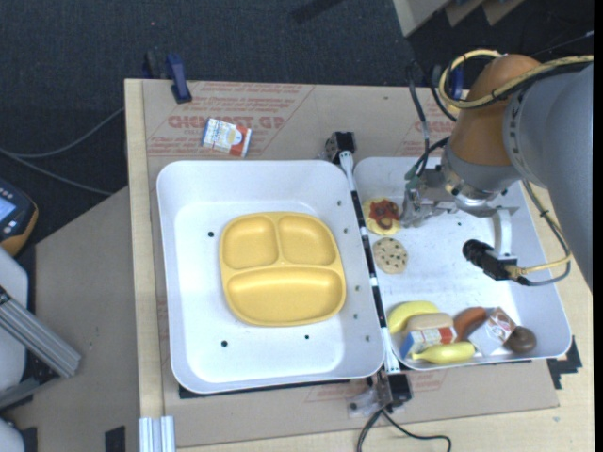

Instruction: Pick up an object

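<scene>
L to R: a small carton (225, 137) lies on the worktop (141, 252) behind the left bin (188, 347), which holds a yellow tray (282, 268); the right bin (537, 281) has a red item (383, 214) and cookie (389, 254) by its left wall, w/ bananas (415, 314) and other toy foods heaped at the front. The end effector (420, 204) hangs just beside the red item, holding nothing I can see; can't tell its opening. Likely risks: closing beside the red item, not around it, or pushing it against the wall, since it's small, low and close to the divider.
</scene>
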